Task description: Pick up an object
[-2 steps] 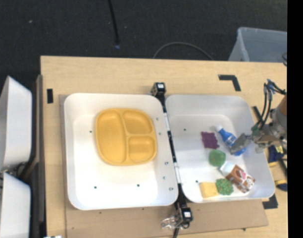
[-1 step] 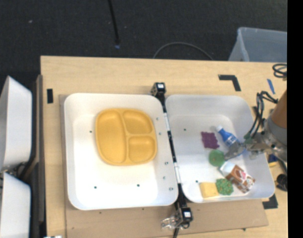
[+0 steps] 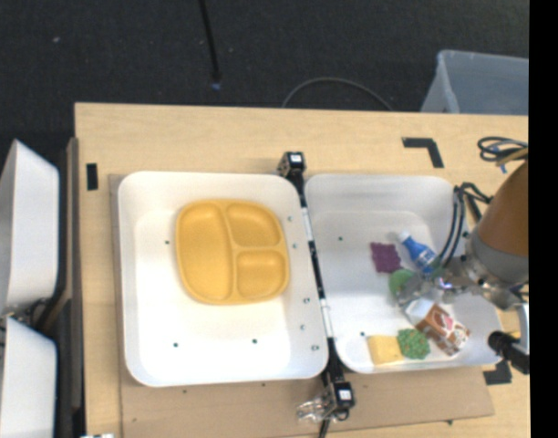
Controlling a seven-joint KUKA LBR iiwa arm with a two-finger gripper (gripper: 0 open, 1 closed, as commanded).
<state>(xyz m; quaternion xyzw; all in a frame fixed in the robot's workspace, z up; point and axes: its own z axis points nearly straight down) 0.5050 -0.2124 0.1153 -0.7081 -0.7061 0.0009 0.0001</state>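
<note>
End effector [image 3: 425,287]: low in right bin [image 3: 352,345], among small objects; grip state cannot be told.
Left bin [image 3: 142,336]: yellow tray [image 3: 232,250].

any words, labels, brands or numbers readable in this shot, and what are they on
No text can be read in this view.
Red and white packet in the right bin: it has printing, too blurred to read.
Blue and white item in the same bin: any label is too small to make out.
Yellow divided tray in the left bin: plain, no marking seen.
Black angle marks on the bench are shapes, not letters.
</note>
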